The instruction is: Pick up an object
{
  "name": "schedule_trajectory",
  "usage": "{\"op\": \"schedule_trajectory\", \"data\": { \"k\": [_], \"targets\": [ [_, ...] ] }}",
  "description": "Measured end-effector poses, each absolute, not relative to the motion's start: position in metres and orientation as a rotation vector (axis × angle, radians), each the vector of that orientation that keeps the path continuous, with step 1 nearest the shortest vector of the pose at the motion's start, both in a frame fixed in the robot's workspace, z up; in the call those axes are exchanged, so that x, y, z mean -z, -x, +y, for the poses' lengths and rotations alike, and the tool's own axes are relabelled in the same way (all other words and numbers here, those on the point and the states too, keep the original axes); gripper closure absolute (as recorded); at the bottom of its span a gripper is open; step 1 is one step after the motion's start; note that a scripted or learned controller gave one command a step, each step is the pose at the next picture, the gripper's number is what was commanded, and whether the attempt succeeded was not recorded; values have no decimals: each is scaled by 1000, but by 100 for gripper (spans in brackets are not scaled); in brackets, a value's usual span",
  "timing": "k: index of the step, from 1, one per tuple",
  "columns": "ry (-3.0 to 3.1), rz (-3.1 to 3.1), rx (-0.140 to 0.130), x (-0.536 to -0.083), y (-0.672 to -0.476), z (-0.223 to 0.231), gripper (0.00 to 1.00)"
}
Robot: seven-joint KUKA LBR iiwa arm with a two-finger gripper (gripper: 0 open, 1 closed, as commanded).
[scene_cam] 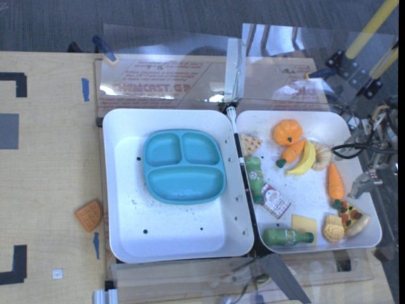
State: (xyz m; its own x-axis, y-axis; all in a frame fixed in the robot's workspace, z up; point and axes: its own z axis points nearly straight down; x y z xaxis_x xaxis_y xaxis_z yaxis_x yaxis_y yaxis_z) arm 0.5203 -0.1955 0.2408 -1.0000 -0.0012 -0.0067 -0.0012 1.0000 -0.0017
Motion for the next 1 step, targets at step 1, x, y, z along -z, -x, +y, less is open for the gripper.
{"op": "schedule_trajectory", "data": {
  "k": [1],
  "targets": [
    [224, 3125, 6, -97, -542, -222, 0]
  ]
}}
